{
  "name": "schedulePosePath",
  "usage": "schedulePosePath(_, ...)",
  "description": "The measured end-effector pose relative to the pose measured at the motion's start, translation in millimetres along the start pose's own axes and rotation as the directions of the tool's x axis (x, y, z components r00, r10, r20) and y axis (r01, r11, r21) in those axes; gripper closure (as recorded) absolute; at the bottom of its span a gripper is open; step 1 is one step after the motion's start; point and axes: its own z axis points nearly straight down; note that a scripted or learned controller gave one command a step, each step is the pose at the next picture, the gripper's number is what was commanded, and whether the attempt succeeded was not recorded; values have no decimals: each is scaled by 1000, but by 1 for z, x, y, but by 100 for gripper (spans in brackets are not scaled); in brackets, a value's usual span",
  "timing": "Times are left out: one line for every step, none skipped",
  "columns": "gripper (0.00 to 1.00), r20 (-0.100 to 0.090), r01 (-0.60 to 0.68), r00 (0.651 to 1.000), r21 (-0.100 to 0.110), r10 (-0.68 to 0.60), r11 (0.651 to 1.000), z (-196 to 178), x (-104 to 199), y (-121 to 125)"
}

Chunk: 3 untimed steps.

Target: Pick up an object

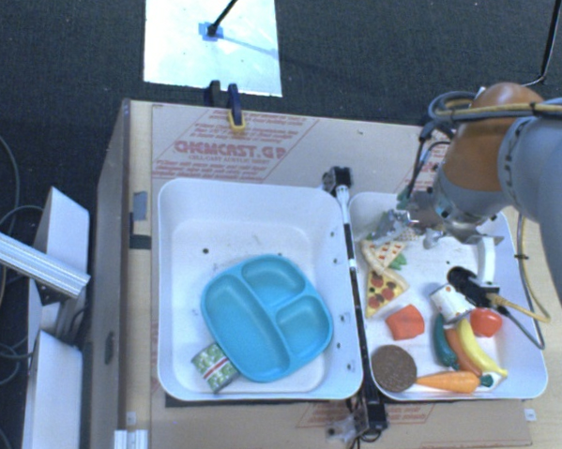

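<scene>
My gripper (400, 227) hangs over the far left part of the right bin (534, 373), just above a pizza slice (381, 253). A second pizza slice (385, 291) lies in front of the first. Nearer the front are a red block (406, 321), a brown round disc (394, 367), a carrot (449, 380), a banana (473, 351), a red tomato (485, 322) and a teal piece (441, 343). I see nothing held between the gripper's fingers.
The left bin (180, 261) holds a blue divided plate (267, 317) and a small green and red packet (214, 366) at its front. A raised rim (351, 288) runs between the two bins. The arm (539, 148) reaches in from the right.
</scene>
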Motion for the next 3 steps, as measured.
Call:
schedulePosePath(0,-1,3,1000,-4,-3,1000,41,-42,9)
schedulePosePath(0,1,1,1000,-3,-1,1000,49,-73,40)
schedulePosePath(100,1,4,1000,-7,-4,1000,38,-72,41)
